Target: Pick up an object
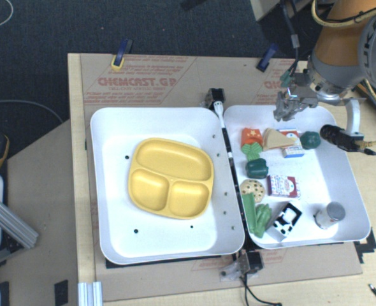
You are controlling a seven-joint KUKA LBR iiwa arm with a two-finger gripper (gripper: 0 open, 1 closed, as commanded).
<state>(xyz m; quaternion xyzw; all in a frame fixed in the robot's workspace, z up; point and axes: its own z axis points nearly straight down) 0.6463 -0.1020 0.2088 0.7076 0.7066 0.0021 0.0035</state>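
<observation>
The gripper (285,111) hangs over the back edge of the right bin (347,171), above and slightly left of a tan wedge-shaped piece (276,138). Nothing shows between its fingertips. Below it in the bin lie an orange-red packet (251,136), a green toy piece (257,167), a dark green round object (311,140), a small white box with a red and blue label (292,150), a red and white packet (282,185), a cookie (252,189), green bean pods (258,217), a black and white block (287,218) and a grey cylinder (329,214).
The left bin (111,145) holds a yellow divided plate (171,177). A black divider bar (227,152) runs between the bins. A black cable fitting (341,138) lies at the right bin's far right rim. Clamps (118,55) sit on the board's back edge.
</observation>
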